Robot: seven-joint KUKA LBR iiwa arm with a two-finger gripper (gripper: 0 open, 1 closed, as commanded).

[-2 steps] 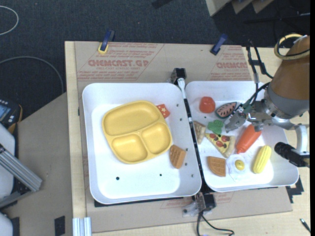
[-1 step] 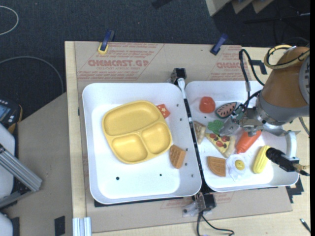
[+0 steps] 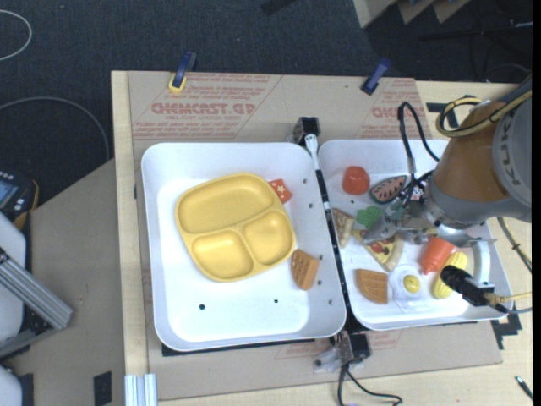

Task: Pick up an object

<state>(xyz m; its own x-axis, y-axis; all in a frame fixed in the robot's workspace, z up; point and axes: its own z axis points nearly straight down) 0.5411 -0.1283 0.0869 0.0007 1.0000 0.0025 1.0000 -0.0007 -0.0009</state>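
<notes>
Now the gripper (image 3: 397,220) hangs low over the right bin (image 3: 482,299) — claw state, can't tell. Best drop squarely on one toy near that bin's middle — not between neighbours.

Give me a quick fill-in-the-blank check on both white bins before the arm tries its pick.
1. The yellow three-compartment plastic plate lies in the ____ white bin.
2. The small red round toy lies in the ____ white bin.
3. The brown waffle-like toy piece rests in the left bin, off the plate's lower ____ corner.
4. The grey arm with the orange band reaches over the ____ bin.

Missing words: left; right; right; right
</notes>
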